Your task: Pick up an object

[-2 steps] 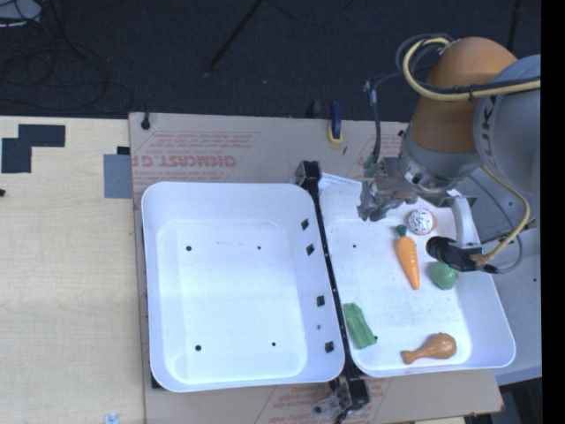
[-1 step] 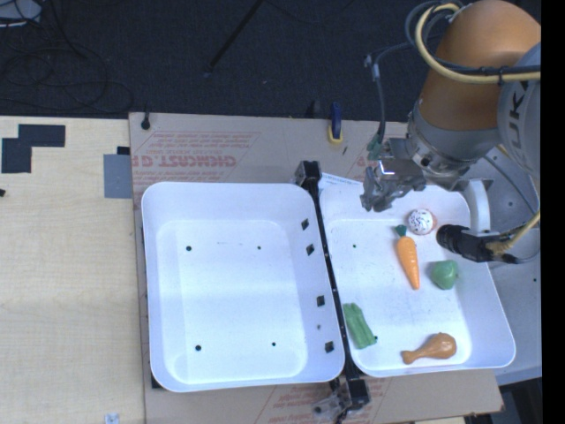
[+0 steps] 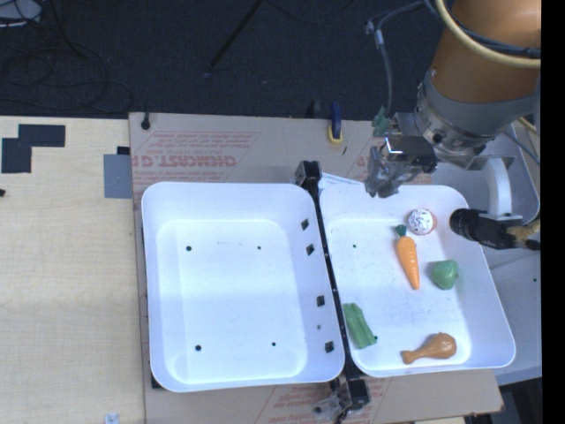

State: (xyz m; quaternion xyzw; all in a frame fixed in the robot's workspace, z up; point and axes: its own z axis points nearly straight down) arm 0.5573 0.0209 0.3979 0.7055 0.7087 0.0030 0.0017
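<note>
Five small things in the right-hand bin, none in the left-hand bin beside it on the table. Near the right bin's middle, a carrot, lying lengthwise with its green top toward 12 o'clock; just off its top at 1 o'clock, a speckled white ball, close but apparently not touching. At the carrot's 3 o'clock, a green lump, a little apart. At the bin's 6 o'clock, a tan drumstick on its side, thin end toward 9 o'clock. At 8 o'clock, a long green piece hard against the inner wall, perhaps awkward to reach because of that wall. Over the bin's far rim at about 11 o'clock, the tool, hanging from the grey and orange arm that enters from the right; too dark and small to tell whether spread or closed, and nothing visible in it. Probably parked high over the rim to leave the scattered things free for a downward approach. No pick made yet by the look of it: everything flat on the bin floor. Likeliest first choices, judging by free space around them: carrot or drumstick.
</note>
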